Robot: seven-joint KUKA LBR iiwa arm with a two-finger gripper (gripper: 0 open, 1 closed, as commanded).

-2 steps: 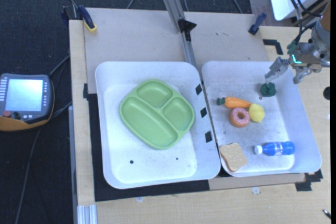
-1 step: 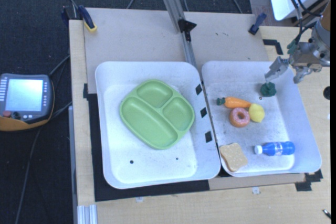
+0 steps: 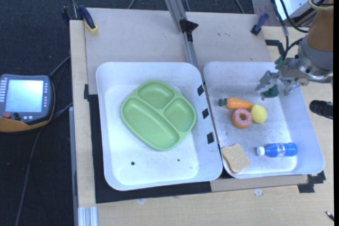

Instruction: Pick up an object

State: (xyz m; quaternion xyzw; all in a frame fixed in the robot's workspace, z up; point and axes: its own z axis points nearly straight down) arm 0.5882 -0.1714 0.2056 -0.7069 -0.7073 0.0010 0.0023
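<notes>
In the right bin [image 3: 299, 124], toward the middle: an orange carrot [image 3: 238, 104] with a green end, lying flat; just near of it a pink donut [image 3: 242, 118], touching a yellow lemon [image 3: 259, 114] on the right. Nearer still, a blue bottle [image 3: 277, 150] on its side with a white cap, and a slice of bread [image 3: 236, 158] at the near left corner. In the left bin [image 3: 104, 92], a green divided plate [image 3: 158, 114].

Over the far part of the right bin, the gripper [image 3: 276, 85], fingers apart, clamped on nothing. Just below them a small dark green piece [image 3: 272, 92]; cannot tell if touching.
</notes>
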